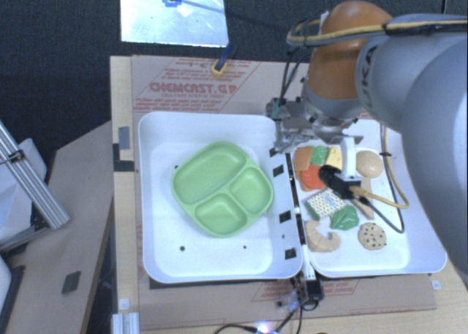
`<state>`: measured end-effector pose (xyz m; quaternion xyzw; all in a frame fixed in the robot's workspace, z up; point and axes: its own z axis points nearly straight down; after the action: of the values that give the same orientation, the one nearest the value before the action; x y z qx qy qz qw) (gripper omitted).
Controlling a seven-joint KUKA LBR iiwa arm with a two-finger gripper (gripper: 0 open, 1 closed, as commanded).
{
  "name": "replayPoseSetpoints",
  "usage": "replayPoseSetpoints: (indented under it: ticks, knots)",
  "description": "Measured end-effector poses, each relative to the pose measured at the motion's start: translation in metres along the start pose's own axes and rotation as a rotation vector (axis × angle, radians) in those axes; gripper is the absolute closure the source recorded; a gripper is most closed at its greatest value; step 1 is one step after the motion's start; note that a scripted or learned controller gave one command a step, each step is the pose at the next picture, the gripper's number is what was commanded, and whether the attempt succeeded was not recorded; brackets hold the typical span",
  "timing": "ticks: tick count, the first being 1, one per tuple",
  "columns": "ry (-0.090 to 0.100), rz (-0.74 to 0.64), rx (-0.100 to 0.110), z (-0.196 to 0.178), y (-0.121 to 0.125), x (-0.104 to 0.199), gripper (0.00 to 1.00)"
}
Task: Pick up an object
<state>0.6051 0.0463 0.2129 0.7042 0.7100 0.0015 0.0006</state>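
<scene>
My gripper [291, 134] hangs over the far left corner of the right bin [409, 252], close to the divider between the bins. Just below and to its right lies a cluster of toy food: an orange-red piece [310, 177], a small green piece [319, 155], a yellow slice [334, 157] and a tan bun [369, 163]. Nearer the front are a checkered cracker [322, 203], a green leafy piece [344, 217], a chocolate-chip cookie [371, 235] and a curved tan pastry [321, 238]. Nothing shows between the gripper's tips.
The left bin [157, 252] holds a light green divided plate [221, 188], tilted diagonally. A raised divider with black clips [287, 197] separates the bins. The grey arm and its orange band [351, 22] cover the far right of the bench.
</scene>
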Motion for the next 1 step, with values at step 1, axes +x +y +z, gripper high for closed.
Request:
replayPoseSetpoints:
  ticks: [1]
  knots:
    - [0.001,0.000,0.000,0.0011,0.0194,0.0459,1.00]
